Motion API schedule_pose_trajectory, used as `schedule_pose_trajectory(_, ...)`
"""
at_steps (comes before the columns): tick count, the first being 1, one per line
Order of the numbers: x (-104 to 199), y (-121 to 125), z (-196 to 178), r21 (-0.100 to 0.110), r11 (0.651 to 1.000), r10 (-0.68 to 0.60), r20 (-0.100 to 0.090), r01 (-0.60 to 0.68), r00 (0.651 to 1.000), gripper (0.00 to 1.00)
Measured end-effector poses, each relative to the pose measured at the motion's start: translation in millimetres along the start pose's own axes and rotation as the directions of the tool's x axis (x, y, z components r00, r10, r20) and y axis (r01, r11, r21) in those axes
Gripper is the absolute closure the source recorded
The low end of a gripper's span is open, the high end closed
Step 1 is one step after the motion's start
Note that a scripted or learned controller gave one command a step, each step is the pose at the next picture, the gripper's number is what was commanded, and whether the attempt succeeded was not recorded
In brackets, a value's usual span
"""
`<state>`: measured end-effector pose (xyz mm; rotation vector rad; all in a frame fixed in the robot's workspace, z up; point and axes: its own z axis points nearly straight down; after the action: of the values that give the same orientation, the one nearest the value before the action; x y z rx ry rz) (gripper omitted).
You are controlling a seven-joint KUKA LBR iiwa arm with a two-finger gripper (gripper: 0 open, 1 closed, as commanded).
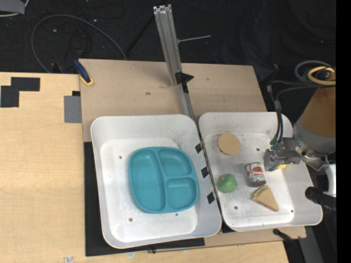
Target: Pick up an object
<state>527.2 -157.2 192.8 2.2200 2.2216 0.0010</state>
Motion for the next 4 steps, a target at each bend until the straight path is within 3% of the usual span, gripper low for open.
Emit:
schedule_pose_trajectory(1, 5.7, 9.2, -51.2, -0.002, 1.000, -0.001, 0.000, 0.001, 1.000, 1.00)
schedule_pose_trajectory(2, 4.9, 9.7, -74.6, 0.000, 1.000, -0.001, 0.000, 0.001, 1.000, 1.00)
schedule_pose_trajectory(4, 97.2, -9.5, -74.3, 0.005, 1.000, -0.003, -0.002, 0.003, 1.000, 1.00)
